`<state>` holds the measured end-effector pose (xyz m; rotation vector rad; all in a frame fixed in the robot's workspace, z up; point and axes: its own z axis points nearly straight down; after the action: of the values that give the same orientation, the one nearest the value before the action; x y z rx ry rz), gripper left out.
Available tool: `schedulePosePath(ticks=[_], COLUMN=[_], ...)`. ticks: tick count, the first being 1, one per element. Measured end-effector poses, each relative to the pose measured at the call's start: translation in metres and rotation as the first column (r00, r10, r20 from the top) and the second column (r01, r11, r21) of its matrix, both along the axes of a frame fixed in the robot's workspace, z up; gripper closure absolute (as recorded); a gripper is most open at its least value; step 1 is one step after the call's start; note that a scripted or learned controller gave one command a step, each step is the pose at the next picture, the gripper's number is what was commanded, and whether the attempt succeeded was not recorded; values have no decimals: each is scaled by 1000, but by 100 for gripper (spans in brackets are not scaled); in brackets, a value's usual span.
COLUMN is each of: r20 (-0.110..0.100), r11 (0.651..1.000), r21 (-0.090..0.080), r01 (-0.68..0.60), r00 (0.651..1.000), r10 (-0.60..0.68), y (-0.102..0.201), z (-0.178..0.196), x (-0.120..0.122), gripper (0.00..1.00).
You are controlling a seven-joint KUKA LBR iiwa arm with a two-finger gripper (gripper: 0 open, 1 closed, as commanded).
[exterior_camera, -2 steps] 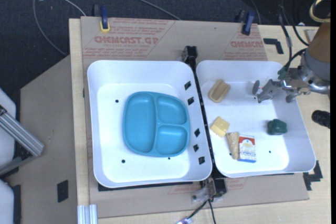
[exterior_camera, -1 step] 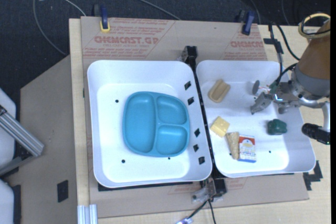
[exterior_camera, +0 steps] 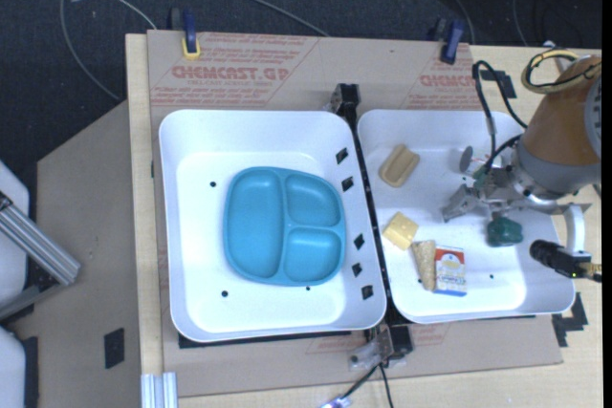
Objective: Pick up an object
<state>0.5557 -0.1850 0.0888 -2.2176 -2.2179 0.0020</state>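
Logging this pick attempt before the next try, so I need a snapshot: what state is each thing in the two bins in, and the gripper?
Blue divided plate: flat in the left bin, upright.
Tan block: lying free in the right bin.
Yellow block: lying free.
Small carton: lying flat.
Tan stick: lying beside the carton.
Green object: on the bin floor by the gripper.
Gripper: low in the right bin, holding nothing visible.

The arm (exterior_camera: pixel 566 134) is cut off by the right edge; it partly covers a green object (exterior_camera: pixel 504 229).
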Motion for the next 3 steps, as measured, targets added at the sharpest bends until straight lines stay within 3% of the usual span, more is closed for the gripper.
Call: schedulePosePath(ticks=[1,3], r20=[5,10], r11=[1000,1000], r21=[-1,-5], r01=[0,1], r00=[1000,1000], r10=[0,-1], y=[0,-12], z=[13,114], x=[1,4], gripper=[100,100])
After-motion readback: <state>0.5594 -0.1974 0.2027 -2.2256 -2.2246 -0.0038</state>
